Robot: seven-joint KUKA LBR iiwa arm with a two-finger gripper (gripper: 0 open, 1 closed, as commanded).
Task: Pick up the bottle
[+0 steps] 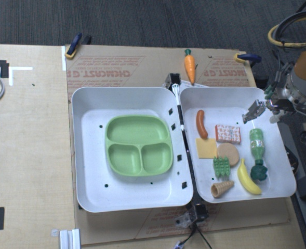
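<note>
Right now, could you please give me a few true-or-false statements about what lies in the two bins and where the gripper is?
1. The bottle lies in the right bin. True.
2. The green tray sits in the right bin. False: it sits in the left bin.
3. The carrot lies outside both bins. True.
4. The gripper holds the bottle. False: it is above the bottle, apart from it.
5. The banana lies beside the green tray. False: it lies in the right bin.

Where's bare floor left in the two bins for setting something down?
Right bin: bare strip along the far wall, above the sausage and box; below that it is crowded down to the banana. Left bin: bare margin all around the green tray.
</note>
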